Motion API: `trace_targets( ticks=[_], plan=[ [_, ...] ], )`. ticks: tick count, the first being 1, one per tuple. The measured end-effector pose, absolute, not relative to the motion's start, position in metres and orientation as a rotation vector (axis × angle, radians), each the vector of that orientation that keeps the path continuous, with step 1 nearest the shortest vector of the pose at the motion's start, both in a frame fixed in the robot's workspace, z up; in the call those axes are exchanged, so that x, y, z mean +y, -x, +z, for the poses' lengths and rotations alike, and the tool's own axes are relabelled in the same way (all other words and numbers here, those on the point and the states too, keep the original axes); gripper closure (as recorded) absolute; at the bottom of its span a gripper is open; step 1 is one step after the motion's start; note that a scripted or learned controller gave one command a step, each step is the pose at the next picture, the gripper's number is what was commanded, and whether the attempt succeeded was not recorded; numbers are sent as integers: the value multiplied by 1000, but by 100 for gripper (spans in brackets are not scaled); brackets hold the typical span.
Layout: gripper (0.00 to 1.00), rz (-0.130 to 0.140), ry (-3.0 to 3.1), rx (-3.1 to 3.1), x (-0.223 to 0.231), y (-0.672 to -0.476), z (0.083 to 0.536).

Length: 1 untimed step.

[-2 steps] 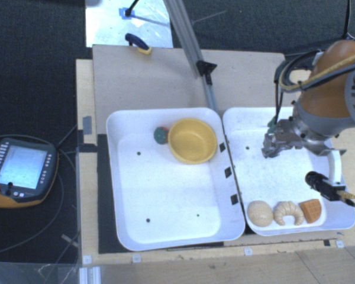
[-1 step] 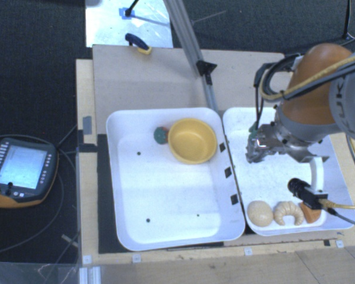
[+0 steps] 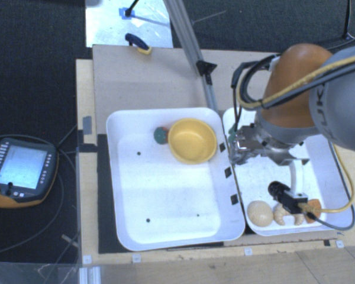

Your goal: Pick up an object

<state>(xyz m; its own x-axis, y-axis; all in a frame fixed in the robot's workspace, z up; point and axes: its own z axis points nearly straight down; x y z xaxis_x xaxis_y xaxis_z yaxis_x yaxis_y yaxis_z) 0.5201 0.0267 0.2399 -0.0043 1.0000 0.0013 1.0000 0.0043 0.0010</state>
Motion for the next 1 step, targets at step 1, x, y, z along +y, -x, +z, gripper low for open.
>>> trace_targets(
  ticks=[1],
  plan=[
    [100, -2, 2216, -2226, 78, -513, 233]
  ],
)
